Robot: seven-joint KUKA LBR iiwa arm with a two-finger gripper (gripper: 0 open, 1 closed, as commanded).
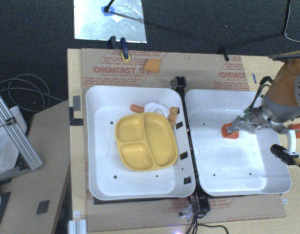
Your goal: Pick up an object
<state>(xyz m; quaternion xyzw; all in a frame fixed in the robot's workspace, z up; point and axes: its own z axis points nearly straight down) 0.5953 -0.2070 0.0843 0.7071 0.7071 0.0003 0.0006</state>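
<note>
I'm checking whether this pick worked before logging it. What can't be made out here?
- The hand, camera view: its fingertips merge with the small red object, so grip and finger state are unclear.
- White item and orange sausage-like piece: partly hidden behind the yellow divided plate.
- The arm: cut off by the right edge.

There were two white bins [98, 179], one yellow divided plate [146, 141], one small orange sausage-shaped piece [137, 108] and one red object [231, 130].

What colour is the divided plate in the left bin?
Yellow. The divided plate shows clearly in the camera view.
</note>
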